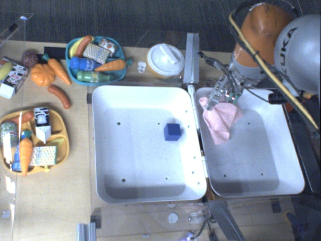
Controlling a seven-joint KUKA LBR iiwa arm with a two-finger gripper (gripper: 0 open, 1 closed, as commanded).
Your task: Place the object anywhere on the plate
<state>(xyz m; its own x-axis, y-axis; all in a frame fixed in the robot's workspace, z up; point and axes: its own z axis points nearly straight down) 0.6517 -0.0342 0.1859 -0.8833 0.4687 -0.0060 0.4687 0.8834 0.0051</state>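
Note:
A crumpled pink cloth [221, 120] lies in the right bin [266, 179], against its upper left wall. My gripper [218, 96] comes down from the grey and orange arm at the upper right and stands on the cloth's top edge. Its fingers are pinched on the cloth there, and a pink corner sticks out to their left. A small blue cube [172, 131] sits alone near the middle of the left bin [125, 185], well apart from the gripper. A yellow plate [63, 132] full of toy food rests on the bench at the far left.
A blue bowl [75, 77] of toy vegetables and a white lidded tub [165, 59] stand behind the left bin. Loose toy food, including a carrot, a sausage [59, 96] and a small pumpkin, lies at the upper left. A grey rail [190, 59] rises between the bins.

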